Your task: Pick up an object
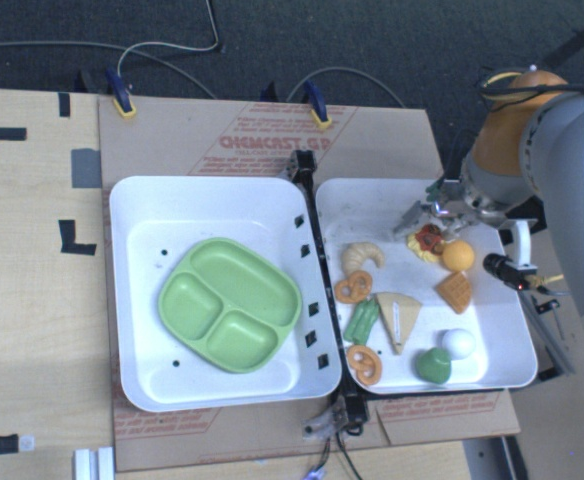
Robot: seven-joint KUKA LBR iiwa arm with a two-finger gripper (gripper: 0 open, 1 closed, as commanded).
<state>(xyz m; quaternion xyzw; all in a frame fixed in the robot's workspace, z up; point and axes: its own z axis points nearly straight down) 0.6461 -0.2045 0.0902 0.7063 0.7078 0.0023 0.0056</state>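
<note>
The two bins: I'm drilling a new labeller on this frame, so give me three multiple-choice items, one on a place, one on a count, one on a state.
1. Where does the green divided plate lie?
A. in the left bin
B. in the right bin
C. on the cardboard

2. How many pretzels are there?
A. one
B. two
C. four

3. How does the gripper stand to the toy food?
A. parked outside both bins
B. above the plate
C. low over the red-and-yellow piece beside the orange ball

Key: 1 A, the plate fills the left bin's floor. 2 B, one pretzel lies under the croissant, another near the front wall. 3 C, its tip sits at that piece in the right bin.
</note>
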